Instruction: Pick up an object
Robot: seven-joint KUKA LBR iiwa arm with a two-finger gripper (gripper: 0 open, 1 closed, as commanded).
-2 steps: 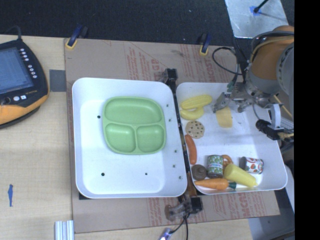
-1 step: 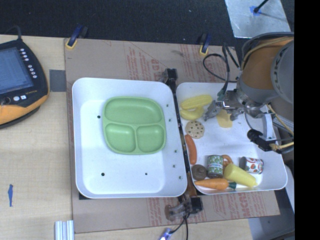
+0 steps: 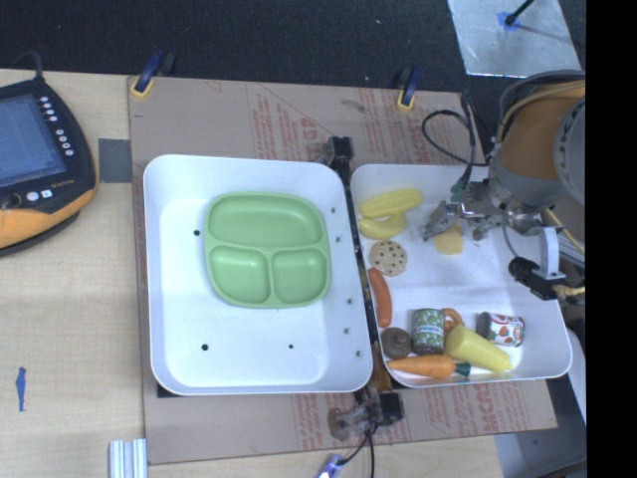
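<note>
The wooden bench bears cardboard, two white bins, and a pendant.

The tablet is cut off at the left edge. The arm hides the right bin's upper right corner. Can label too small to read.

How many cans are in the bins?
2. One green can stands near the front of the right bin, beside a carrot. One red-and-white can lies further right, behind the yellow toy. More could hide under the arm.
</note>
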